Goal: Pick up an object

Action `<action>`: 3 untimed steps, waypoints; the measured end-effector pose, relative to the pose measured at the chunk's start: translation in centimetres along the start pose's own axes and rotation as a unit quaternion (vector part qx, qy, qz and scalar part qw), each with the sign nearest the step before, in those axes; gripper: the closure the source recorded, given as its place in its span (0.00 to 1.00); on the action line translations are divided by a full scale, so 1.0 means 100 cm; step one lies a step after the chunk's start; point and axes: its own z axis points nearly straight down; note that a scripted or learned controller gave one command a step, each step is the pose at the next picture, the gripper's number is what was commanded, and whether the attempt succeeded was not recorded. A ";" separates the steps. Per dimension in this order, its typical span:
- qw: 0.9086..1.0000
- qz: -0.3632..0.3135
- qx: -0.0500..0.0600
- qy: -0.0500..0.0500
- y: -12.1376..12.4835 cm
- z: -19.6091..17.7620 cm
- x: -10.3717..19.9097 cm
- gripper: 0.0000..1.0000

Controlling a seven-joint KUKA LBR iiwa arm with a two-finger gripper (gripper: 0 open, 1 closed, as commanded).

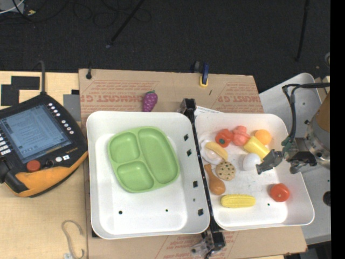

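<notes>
Dark carpet with loose cables fills the far side of your view, and nearer you a pale wooden bench carries a sheet of brown printed cardboard under both bins. At your far left sits a teach pendant, a grey slab with a glowing screen and an orange rubbery grip along its near edge. Moving right, a small purple bunch of toy grapes lies on the cardboard just beyond the left bin, a shallow, glossy white plastic tub with rounded corners. Inside it rests a lime-green divided plate, smooth and matte, with three rounded compartments. Black clips run down the seam between the bins. In the right bin you have a cluster of plastic toy food: a yellow banana, a red strawberry, a reddish piece beside it, an orange ball, a yellow block, a white egg shape, a speckled tan cookie, a brown drumstick, a bumpy yellow corn cob near the front, and a round red tomato well apart to the right. Your gripper reaches in from the right, its dark fingers spread wide, clasping nothing, one tip just beside the egg.
</notes>
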 end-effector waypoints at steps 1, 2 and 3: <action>1.000 -0.001 -0.005 -0.001 0.001 -0.004 0.000 0.00; 1.000 -0.001 -0.001 0.000 -0.007 0.048 -0.004 0.00; 1.000 -0.001 0.000 0.001 -0.011 0.113 -0.004 0.00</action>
